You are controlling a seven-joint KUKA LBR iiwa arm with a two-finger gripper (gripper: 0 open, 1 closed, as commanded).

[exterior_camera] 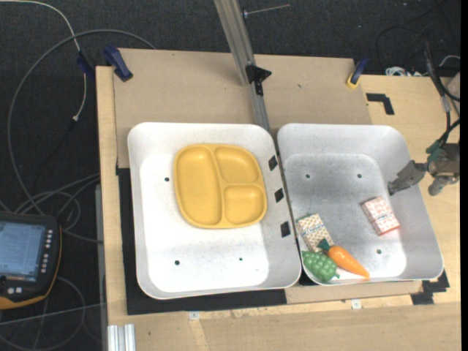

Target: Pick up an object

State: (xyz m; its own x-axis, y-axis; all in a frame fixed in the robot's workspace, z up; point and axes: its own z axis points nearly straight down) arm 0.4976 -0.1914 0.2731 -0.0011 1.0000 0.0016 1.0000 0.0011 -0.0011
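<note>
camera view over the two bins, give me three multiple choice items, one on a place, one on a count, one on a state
1. Where does the yellow divided plate lie?
A. in the left bin
B. in the right bin
C. on the bare bench

2. How many compartments does that plate have?
A. two
B. three
C. five

3. What is the state of the small pink box?
A. held up above the bin
B. lying on the floor of the right bin, apart from the gripper
C. stacked on the toy carrot

Answers:
1 A, the plate rests in the middle of the left bin.
2 B, one long section and two smaller ones show.
3 B, the box sits flat on the bin floor, the gripper is off to its upper right, and the toy carrot lies apart near the front edge.
</note>
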